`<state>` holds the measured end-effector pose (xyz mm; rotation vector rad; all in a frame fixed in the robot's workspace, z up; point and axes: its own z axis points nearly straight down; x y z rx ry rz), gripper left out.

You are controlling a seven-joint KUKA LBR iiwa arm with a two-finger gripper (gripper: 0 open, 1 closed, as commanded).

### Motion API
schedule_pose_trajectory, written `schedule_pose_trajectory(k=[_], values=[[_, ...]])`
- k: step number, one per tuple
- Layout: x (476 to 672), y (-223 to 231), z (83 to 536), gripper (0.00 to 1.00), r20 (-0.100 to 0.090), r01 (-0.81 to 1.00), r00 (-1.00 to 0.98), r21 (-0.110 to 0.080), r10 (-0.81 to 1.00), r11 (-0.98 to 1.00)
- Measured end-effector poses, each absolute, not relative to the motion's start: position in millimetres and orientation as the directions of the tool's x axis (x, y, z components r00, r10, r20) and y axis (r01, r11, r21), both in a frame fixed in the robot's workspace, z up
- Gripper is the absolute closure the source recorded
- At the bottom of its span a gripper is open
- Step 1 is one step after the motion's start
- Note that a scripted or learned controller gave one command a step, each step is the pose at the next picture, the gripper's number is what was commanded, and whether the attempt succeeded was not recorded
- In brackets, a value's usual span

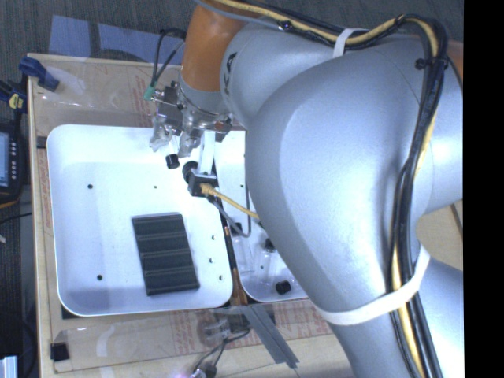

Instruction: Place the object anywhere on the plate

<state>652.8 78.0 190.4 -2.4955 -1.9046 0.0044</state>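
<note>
From the camera view, the grey arm with its orange band reaches in from the right and covers most of the right bin, so only a strip of that bin's near-left part shows. The end effector sits over the far right corner of the left bin, low near the bin's far wall. Its metal parts and cabling are tangled together at this angle, and I cannot tell whether it is apart, together, or clamped on anything; nothing is plainly visible in its grip.

On the floor of the left bin lies a dark ribbed rectangular slab, flat, near the front right of the bin and well apart from the end effector. This may be the plate the task means, though its look leaves that uncertain. Nothing rests on it.

The object to be placed cannot be picked out: it may be hidden at the end effector or under the arm in the right bin. Judging from the bare slab, the placing is not yet done; the carry over to it and the release appear to be left.
</note>
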Motion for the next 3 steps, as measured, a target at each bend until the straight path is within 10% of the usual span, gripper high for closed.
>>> schedule_pose_trajectory(k=[1,2,3], values=[[652.1,142.9,92.9,1.00,-0.002,0.870,0.494,-0.008,0.870,-0.494],[652.0,142.6,91.7,0.00,-0.002,0.869,0.494,-0.007,0.869,-0.494],[593.0,99.1,207.0,0.00,0.000,0.902,0.433,-0.003,0.902,-0.433]])
